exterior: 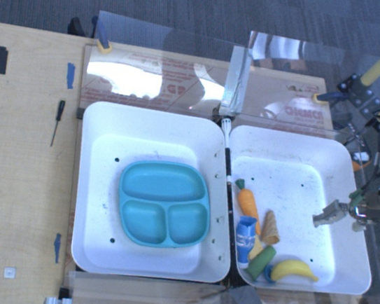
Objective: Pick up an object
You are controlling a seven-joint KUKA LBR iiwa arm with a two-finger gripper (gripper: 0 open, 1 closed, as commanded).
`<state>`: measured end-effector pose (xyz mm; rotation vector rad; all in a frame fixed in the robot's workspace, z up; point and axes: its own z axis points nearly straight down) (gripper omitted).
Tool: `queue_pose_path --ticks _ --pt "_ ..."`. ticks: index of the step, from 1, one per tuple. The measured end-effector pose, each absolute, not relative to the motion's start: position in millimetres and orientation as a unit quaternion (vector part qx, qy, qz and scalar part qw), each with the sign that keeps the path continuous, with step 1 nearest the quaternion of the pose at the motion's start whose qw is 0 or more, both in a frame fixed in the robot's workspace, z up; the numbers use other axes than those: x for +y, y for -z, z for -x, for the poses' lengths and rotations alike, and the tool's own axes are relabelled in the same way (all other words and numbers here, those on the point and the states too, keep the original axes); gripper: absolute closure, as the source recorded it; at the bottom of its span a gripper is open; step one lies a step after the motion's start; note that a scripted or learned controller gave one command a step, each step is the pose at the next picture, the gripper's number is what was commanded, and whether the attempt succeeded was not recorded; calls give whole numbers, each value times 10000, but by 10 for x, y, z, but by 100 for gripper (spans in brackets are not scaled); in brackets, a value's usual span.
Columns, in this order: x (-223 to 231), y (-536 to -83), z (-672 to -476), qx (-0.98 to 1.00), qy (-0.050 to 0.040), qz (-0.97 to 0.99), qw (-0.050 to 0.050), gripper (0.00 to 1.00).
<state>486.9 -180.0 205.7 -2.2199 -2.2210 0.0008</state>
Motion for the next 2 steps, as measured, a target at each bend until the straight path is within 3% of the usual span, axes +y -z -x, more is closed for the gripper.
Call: queue_pose_path --ticks 1,2 --pt "-1331 -1155 -4957 -8606 -3 5093 32 0" --pt "-746 -1853 -4807 -7683 14 6401 -17 0"
